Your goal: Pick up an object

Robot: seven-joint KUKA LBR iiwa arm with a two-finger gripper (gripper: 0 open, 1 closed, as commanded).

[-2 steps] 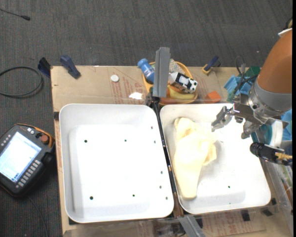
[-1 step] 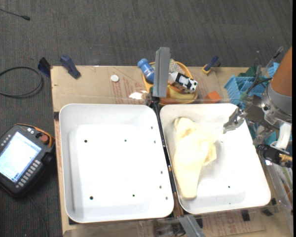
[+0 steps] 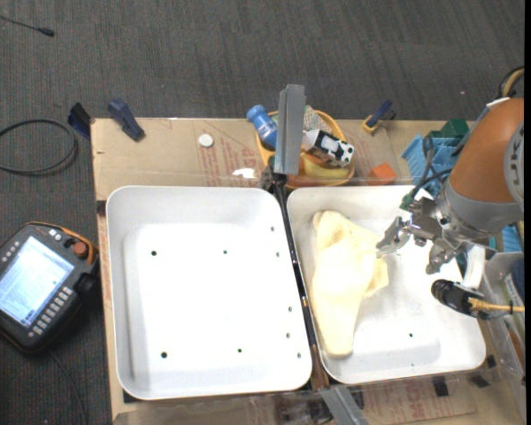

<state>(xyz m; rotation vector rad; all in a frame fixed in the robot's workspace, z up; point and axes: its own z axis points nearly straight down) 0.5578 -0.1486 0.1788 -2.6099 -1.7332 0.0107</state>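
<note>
— Bins first: how many, and what is in them?

— Two white bins sit side by side on the table point(image 3: 159, 153). The left bin point(image 3: 124, 282), farther from the fingers, has only small dark dots on its floor. The right bin point(image 3: 465, 357) lies under the fingers and holds one thing, a pale yellow cloth point(image 3: 341, 273), crumpled and stretched lengthwise along the bin's left half.

— Where is the cloth relative to the fingers?

— Just beside them, on the side away from the arm. The gripper point(image 3: 414, 235) hangs over the right bin's upper right part, its nearest fingers point(image 3: 391, 237) close to the cloth's upper edge. Whether they touch it I cannot tell.

— Spread or pressed together?

— Spread, I think; nothing sits between them.

— Anything else?

— One yellow bowl point(image 3: 323, 171) behind the bins, beyond the fingers, with small items in it, among them a black-and-white toy point(image 3: 336, 149). One handheld control pendant point(image 3: 31, 282) lies on the floor, far across past the left bin.
</note>
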